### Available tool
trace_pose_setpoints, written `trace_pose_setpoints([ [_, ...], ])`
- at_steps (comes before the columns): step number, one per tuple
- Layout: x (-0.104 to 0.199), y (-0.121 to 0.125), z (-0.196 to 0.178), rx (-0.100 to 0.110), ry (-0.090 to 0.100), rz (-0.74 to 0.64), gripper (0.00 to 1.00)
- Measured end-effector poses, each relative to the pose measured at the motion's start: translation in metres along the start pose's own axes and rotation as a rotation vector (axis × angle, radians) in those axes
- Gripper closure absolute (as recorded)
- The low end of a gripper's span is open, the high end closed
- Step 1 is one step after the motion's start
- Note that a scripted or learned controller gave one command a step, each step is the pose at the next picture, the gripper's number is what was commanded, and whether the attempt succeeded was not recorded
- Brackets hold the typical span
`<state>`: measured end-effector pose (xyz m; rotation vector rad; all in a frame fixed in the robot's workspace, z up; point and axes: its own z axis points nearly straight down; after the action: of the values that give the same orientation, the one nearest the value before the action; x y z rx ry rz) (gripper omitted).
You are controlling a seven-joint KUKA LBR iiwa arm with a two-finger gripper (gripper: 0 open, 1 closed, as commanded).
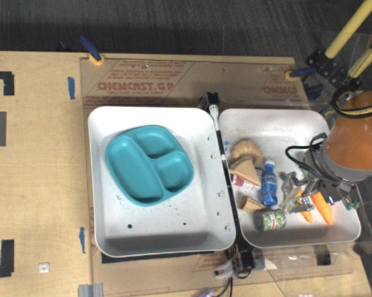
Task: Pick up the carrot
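The carrot (pixel 323 208) is a small orange piece lying near the front right corner of the right bin (pixel 279 124). A second bit of orange (pixel 305 213) shows just to its left, partly under the gripper's metal parts. My gripper (pixel 296 194) hangs low over the bin, right beside the carrot on its left, between it and the blue bottle (pixel 269 184). The arm's orange band (pixel 356 146) and black cables cover the bin's right side. I cannot make out whether anything sits in the gripper.
The right bin also holds a croissant (pixel 248 148), a sandwich wedge (pixel 246 169), a red-and-white packet (pixel 240 180) and a green can (pixel 270 220). A teal divided plate (pixel 149 164) lies in the left bin (pixel 192 228). Yellow poles (pixel 354 23) stand at the back right.
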<state>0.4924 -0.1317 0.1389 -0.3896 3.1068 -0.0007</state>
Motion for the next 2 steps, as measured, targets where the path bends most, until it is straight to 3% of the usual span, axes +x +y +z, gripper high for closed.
trace_pose_setpoints([
  [1, -0.0568, -0.0109, 0.0484, 0.000, -0.001, -0.648, 1.00],
  [2, -0.0564, -0.0126, 0.0490, 0.003, -0.001, -0.647, 0.00],
])
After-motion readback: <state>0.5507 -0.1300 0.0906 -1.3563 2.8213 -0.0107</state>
